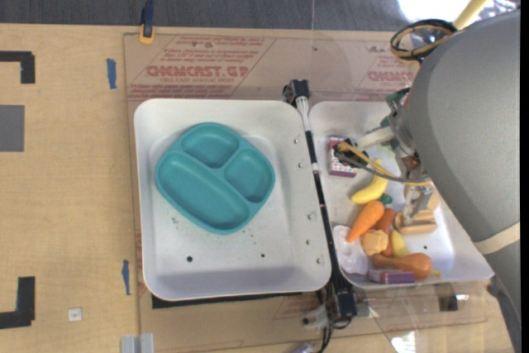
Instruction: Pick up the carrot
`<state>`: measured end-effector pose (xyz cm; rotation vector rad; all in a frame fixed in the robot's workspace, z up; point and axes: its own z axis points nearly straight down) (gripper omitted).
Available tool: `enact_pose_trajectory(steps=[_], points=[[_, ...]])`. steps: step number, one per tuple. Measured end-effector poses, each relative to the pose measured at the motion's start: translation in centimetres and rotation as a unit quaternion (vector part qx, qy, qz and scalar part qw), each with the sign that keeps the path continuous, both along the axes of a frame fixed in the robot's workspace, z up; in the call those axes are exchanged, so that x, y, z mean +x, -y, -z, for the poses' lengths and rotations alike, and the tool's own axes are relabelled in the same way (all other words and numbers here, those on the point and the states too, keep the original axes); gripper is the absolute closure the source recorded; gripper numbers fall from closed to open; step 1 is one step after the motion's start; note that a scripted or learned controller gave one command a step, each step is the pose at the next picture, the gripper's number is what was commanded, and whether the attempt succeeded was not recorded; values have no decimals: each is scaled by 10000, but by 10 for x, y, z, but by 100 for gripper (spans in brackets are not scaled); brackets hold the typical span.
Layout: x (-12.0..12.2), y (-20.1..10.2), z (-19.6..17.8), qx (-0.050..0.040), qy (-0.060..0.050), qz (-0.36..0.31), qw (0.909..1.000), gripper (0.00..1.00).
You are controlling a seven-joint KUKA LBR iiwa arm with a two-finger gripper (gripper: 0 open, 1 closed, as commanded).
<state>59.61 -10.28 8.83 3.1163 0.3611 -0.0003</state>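
The end effector [416, 198] hangs low over the right bin [446, 256], at the end of the grey arm [475, 128] that covers much of that bin's right side. Its tip looks to be close above a pale block-like toy [417, 221]; how it is set I cannot tell, and nothing can be seen held by it.

The carrot [366, 221] lies in the right bin, slanted, thick end up and to the right, just left of the end effector. A yellow banana [369, 192] sits just above it, a small yellowish toy [374, 242] touches its lower side, and a longer orange-brown piece [405, 263] lies below that. The left bin [165, 260] holds a teal divided plate [215, 176], well apart from the work.

This looks like the approach step, with the carrot not yet grasped. The next move likely calls for a short shift left to centre over the carrot, turned to close across its narrow width, clear of the banana.
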Motion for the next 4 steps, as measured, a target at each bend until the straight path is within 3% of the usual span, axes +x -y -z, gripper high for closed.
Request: enact_pose_trajectory(steps=[1, 2, 3, 4], points=[[-80, -3, -1, 24, -3, -711, 9975, 0], [-83, -83, -98, 48, 6, -570, 9984, 0], [-118, -90, -95, 59, -64, -1706, 9853, 0], [-118, -40, -95, 29, -42, -1583, 9874, 0]])
